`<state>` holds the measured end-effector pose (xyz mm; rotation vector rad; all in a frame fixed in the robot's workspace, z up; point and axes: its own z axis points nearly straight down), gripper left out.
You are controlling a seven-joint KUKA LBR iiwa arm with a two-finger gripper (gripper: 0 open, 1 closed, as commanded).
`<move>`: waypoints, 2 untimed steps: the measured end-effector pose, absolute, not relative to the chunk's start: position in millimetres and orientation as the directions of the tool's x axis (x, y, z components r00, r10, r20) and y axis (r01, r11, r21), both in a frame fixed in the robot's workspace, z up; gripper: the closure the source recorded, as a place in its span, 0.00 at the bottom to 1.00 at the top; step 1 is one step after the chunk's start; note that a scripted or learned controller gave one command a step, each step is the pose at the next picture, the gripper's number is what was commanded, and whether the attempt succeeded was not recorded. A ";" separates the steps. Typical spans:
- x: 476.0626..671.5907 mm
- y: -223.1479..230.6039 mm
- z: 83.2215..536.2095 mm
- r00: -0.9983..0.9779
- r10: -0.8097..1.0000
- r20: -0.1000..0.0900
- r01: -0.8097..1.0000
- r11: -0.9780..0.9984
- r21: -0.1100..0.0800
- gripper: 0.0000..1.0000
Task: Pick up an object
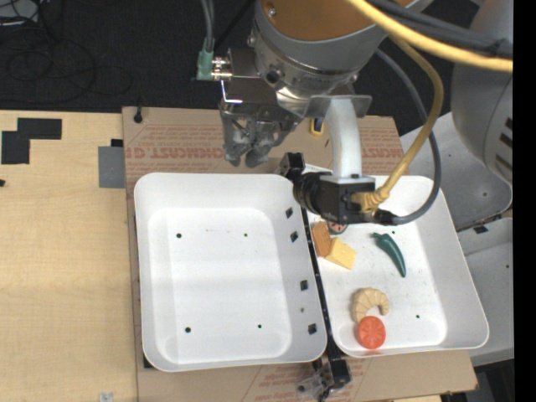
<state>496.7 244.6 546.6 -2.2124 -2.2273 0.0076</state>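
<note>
Nearest us, the small round red plastic tomato (371, 332) lies in the arm-side shallow white bin (437, 308), probably light, hard and slippery, best pinched across its middle; we cannot tell whether the end effector (249, 151), well apart, is spread.

Red print on brown board (167, 132)
Lettering (194, 152) runs along the board's far edge, upside down from this view, and reads roughly "CHEMCAST"; the rest is hidden. More red print (280, 381) at the near edge is too small to read.
</note>
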 end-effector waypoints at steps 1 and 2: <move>500.8 243.0 342.8 0.000 1.000 -0.010 1.000 0.000 -0.020 1.00; 563.4 243.4 462.8 0.002 1.000 0.003 1.000 -0.002 0.010 1.00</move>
